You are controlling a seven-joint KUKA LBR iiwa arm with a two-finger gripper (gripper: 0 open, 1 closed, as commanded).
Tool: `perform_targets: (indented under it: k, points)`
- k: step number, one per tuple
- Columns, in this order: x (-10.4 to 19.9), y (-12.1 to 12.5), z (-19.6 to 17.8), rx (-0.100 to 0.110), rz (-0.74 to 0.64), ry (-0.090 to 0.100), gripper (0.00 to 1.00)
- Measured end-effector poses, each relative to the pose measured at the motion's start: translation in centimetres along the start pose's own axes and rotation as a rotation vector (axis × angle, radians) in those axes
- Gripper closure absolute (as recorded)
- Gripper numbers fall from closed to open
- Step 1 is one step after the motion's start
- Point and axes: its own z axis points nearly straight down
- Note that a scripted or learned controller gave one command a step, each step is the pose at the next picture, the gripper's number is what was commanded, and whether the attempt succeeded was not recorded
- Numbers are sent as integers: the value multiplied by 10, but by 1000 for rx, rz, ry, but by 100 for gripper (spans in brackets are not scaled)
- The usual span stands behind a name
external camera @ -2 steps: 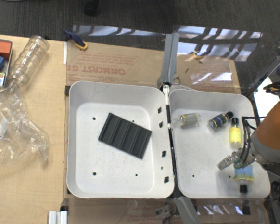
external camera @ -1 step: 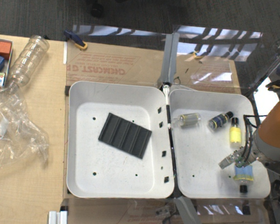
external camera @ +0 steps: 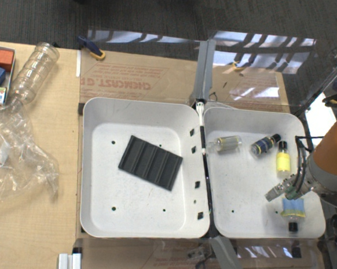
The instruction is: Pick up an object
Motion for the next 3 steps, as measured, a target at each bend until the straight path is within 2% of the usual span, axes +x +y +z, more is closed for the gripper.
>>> perform_targets:
  k: [1,2,3]
  points:
    - [-1,1,-9,-1,2,-1,100]
    - [14,34,-6,3,269,-2,100]
    - [14,34,-6,3,269,-2,0]
